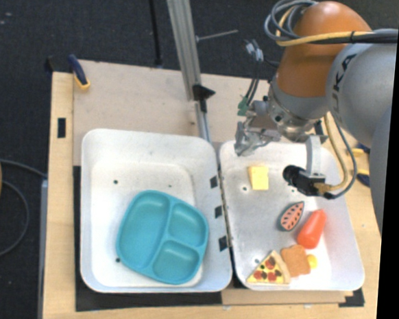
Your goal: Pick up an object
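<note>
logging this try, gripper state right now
gripper: cannot be told whether open or closed; it hangs over the right bin's back left corner, nothing visibly held.

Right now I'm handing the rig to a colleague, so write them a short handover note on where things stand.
Gripper: over the far-left corner of the right bin, nothing seen between its fingers.
Right bin holds: yellow block nearest the gripper, watermelon slice, orange carrot, pizza slice, brown toast piece.
Left bin: teal divided plate.
Done: no object picked.
Left: grasp and lift one; the yellow block looks closest.
</note>
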`<state>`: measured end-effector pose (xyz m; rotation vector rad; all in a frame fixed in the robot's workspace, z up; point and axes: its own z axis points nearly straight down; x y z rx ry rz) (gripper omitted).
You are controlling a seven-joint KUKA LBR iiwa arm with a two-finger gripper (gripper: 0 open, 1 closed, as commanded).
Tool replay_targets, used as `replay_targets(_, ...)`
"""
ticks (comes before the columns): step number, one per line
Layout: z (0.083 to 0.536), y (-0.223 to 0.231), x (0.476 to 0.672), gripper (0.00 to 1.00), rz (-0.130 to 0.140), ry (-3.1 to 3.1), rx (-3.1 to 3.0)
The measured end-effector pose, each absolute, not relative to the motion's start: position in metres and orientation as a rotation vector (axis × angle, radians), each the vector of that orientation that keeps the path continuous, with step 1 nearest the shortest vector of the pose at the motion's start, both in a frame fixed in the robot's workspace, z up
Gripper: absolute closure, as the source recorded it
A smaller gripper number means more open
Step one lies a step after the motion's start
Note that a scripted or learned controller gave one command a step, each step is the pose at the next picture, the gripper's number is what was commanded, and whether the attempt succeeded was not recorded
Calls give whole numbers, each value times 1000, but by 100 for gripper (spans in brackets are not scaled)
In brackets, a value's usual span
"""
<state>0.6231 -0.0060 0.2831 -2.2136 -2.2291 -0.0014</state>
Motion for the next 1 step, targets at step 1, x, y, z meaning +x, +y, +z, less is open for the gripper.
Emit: replay_targets(1,261,44,607,100,1,-2228,-2213)
